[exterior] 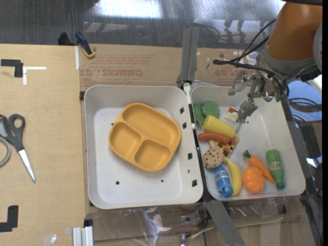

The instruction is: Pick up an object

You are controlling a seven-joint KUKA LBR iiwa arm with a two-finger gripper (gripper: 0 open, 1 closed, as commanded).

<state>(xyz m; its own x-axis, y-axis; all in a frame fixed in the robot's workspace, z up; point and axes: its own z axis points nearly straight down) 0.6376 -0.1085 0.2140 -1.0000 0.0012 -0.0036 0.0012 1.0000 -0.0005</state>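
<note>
Left bin (pixel 97 152): yellow divided plate (pixel 145 136), tilted. Right bin (pixel 292 152): toy food crowded along its left and near sides, including corn (pixel 219 125), hot dog (pixel 213 137), cookie (pixel 211 159), banana (pixel 235 176), carrot (pixel 259 167), green bottle (pixel 275 168). Gripper (pixel 246 110) hangs over the right bin's far part. Scissors (pixel 18 142) lie on the bench, far left.

A matt, smooth plastic finish is shown by the yellow three-compartment plastic tray (pixel 145 136), and the two shallow white plastic bins (pixel 97 152) look smooth with a faint sheen. A pale wood-grain surface is presented by the light wooden tabletop (pixel 46 137). Bright metal blades are seen on the grey-handled scissors (pixel 19 143). Bare, shiny metal is displayed by the silver tool (pixel 245 111). A glossy plastic skin is carried by the small green plastic bottle (pixel 275 168).
</note>
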